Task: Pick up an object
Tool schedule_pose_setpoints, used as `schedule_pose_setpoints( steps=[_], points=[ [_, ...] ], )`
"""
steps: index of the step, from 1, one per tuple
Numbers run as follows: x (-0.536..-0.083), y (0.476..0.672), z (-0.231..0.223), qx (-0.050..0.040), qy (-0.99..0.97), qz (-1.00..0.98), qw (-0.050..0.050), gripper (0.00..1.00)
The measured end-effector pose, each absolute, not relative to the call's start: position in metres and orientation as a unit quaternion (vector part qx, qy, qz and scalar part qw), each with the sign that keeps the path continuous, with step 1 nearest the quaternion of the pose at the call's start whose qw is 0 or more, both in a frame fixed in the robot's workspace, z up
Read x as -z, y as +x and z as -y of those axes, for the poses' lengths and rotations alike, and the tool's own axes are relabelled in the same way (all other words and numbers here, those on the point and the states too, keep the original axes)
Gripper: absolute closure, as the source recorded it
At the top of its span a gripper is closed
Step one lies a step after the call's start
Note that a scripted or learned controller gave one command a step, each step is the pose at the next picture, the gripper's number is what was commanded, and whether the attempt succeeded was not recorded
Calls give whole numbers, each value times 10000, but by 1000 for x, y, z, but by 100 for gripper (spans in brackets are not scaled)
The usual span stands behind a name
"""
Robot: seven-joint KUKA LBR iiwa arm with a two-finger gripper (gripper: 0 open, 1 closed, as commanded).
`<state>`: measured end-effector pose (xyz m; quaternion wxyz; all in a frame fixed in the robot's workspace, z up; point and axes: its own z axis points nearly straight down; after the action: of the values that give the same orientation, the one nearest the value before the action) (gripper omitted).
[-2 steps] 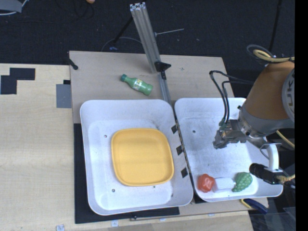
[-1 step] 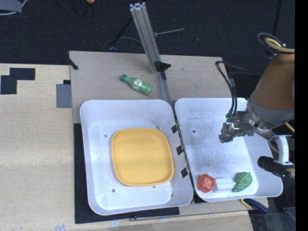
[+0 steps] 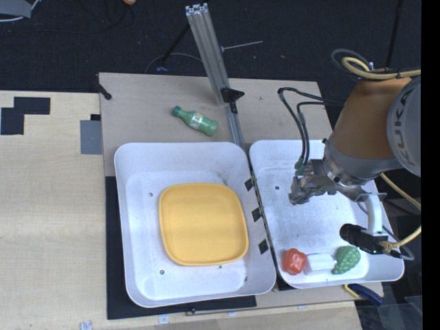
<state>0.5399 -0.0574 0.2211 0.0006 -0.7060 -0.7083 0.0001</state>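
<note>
One red object point(image 3: 294, 260), one white point(image 3: 319, 262), one green point(image 3: 347, 259) lined the right bin's point(image 3: 275, 158) near edge, apart from the gripper point(image 3: 303, 192); its grip couldn't be told.

The left bin point(image 3: 130, 184) is largely taken up by a yellow plate point(image 3: 203, 223); open floor is left only along its walls. In the right bin point(image 3: 275, 158), the middle is occupied by the gripper point(image 3: 301, 194) and the arm point(image 3: 371, 133) above it. A red piece point(image 3: 294, 260), a white piece point(image 3: 319, 262) and a green piece point(image 3: 347, 259) are crowded along the near wall. A bottle point(image 3: 195, 120) lies on the table point(image 3: 137, 108) beside a slanted metal rail point(image 3: 213, 47).
</note>
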Motion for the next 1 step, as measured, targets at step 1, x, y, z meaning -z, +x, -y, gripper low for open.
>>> schedule_pose_setpoints(
  steps=[1],
  points=[
    [-220,532,10,1,-7059,7083,6,100]
  ],
)
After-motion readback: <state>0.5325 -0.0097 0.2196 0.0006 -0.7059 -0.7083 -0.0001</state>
